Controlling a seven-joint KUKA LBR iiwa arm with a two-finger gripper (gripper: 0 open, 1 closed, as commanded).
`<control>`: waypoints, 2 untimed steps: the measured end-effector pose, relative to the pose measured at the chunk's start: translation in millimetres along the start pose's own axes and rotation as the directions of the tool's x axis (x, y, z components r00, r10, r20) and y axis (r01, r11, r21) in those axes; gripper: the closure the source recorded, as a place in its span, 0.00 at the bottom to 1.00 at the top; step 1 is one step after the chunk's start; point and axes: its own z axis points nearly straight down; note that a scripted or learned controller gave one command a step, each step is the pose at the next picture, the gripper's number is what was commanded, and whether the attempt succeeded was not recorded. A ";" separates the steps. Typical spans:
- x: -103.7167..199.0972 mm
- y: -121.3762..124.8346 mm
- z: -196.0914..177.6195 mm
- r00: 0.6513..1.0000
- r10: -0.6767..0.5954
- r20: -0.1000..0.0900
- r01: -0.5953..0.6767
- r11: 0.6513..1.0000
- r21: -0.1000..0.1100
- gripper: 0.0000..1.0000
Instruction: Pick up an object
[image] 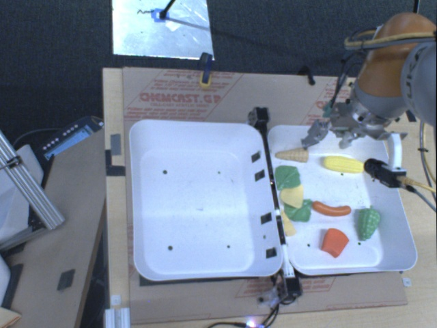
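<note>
Nearby, at the bin's [403,258] 5 o'clock corner lies an orange wedge [334,242]; further, the yellow corn [343,164] rests toward 12 o'clock, its long axis from 9 to 3 o'clock. Above it hovers the gripper [330,135], fingers apart and empty. I judge it is the approach step; next it must descend and close across the corn.

you get open floor across the left bin [198,203]; toys [300,200] crowd the right bin [396,251].
</note>
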 end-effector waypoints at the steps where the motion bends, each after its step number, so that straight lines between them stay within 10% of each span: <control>1: -76.2 -1.8 96.2 1.000 -0.002 0.009 0.002 1.000 -0.019 0.00; 2: -105.5 37.0 111.2 1.000 -0.002 0.000 0.002 1.000 -0.004 0.00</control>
